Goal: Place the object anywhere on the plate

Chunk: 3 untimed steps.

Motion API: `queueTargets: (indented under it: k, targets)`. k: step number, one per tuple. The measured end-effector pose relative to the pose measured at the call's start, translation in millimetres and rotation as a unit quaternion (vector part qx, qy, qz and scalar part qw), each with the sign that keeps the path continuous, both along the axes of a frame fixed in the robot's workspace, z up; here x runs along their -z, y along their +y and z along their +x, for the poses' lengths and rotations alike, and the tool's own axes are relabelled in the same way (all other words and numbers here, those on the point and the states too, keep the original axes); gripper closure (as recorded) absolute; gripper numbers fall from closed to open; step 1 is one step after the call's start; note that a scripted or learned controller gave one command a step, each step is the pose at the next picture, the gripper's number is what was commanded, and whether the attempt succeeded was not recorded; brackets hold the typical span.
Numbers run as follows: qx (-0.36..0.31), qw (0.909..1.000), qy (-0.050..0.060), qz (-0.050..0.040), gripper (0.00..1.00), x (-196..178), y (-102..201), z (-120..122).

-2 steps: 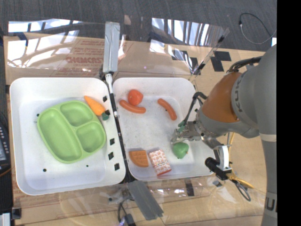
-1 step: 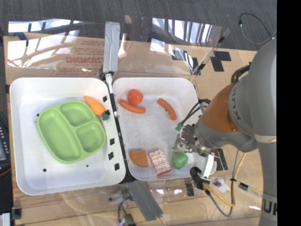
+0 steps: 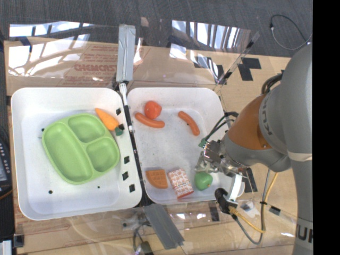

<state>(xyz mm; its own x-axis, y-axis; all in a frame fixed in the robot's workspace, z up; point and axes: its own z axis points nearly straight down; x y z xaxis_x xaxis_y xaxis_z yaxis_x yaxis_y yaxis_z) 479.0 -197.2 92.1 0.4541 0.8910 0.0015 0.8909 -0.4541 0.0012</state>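
Glare streaked the clear panels behind the two white bins, and the arm's grey bulk and orange band covered the right bin's (image 3: 175,97) right wall. The gripper (image 3: 206,166) sat low over that bin's lower right corner, just above a green round toy fruit (image 3: 203,181); whether it was clenched, released or grasping could not be told, since the wrist hid its tips. Beside the fruit lay a red-and-white snack packet (image 3: 180,183), tilted, and an orange waffle-like piece (image 3: 156,178). Farther up were a red tomato (image 3: 152,109) and two sausages (image 3: 150,122) (image 3: 189,122), each lying at a slant. In the left bin (image 3: 26,195) sat the green divided plate (image 3: 79,147). A toy carrot (image 3: 108,119) touched its upper right rim, long axis slanting, leafy end toward lower right.
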Motion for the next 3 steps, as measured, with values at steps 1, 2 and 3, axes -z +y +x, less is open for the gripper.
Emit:
queueTargets:
  k: [1, 2, 3]
  targets:
    - [0.014, 0.9999, 0.002, 0.0006, 1.00, -78.3, 14.8, -1.8]
    - [0.114, 0.9935, 0.003, 0.0012, 1.00, 0.9, -2.3, 29.8]
    - [0.070, 0.9976, 0.001, 0.0005, 1.00, 0.4, 15.8, 14.4]
